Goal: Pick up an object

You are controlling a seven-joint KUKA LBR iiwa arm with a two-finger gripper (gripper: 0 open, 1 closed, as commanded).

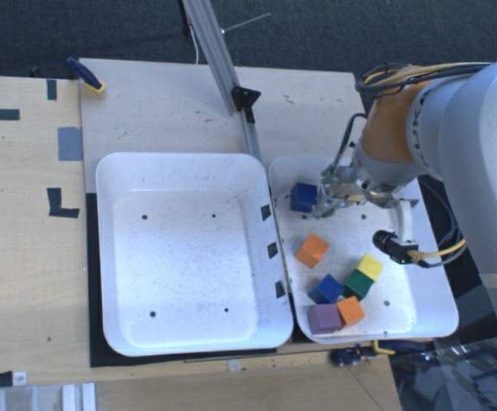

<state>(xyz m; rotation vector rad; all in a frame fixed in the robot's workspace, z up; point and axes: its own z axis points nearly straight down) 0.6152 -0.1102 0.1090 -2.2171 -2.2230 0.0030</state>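
The fingers [326,202] (spread unclear, I cannot tell) sit just beside the blue block [303,197], so closing could nudge it away.

Off my bench's [26,229] far-left corner sits a blue-yellow clamp [86,74]; grey tape patch [69,143] just below it.

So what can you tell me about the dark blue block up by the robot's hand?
The dark blue block is a small cube with a matte painted look, sitting flat in the right bin near its upper left corner. It sits apart from the other blocks. The tool is right beside it, at its right side; whether they touch is unclear.
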